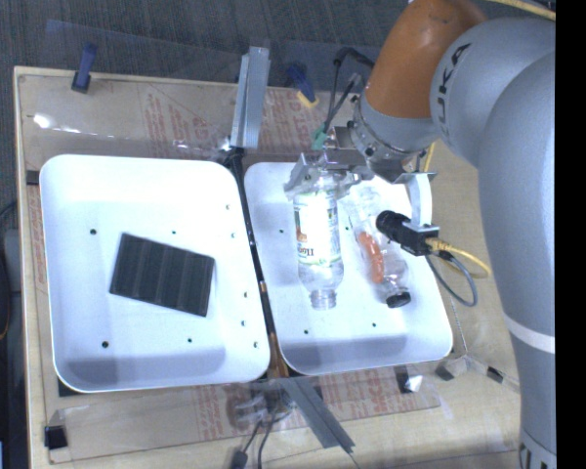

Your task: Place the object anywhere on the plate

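A grey arm reaches from the right over two white bins. Its tool (317,169) sits at the base of a clear bottle (318,242) lying in the right bin (430,335). The dark plate (163,274) lies in the left bin (68,193).

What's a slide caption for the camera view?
KUKA arm's gripper poised at a clear bottle in the right bin; dark plate waits in the left bin.
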Controlling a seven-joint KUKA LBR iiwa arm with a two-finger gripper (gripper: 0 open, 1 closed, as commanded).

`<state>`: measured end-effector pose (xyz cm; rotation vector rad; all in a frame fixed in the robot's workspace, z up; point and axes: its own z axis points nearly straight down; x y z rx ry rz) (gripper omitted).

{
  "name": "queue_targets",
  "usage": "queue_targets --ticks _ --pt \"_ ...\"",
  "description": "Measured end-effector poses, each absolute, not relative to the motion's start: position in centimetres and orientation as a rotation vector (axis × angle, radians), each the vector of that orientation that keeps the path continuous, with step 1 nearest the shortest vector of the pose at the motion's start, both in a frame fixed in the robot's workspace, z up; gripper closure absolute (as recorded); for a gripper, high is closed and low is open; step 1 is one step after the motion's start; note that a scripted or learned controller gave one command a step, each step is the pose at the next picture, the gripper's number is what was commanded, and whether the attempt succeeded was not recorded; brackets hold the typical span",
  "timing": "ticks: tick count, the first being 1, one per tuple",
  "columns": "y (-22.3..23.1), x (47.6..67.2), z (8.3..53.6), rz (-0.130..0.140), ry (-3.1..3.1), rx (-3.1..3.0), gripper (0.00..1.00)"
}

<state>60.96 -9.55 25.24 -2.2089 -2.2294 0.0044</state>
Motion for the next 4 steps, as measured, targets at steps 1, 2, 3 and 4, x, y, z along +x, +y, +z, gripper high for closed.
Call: queue_targets --ticks 1,2,3,4 --pt "-9.1 61.7 17.7 0.007 -1.988 -2.426 1.00" --pt "-12.5 61.2 24.9 0.002 -2.150 -2.290 1.00" --pt "-3.9 63.8 19.0 0.006 -2.176 -2.263 1.00" --pt "-1.9 65.7 29.5 0.001 -2.361 -2.073 1.00"
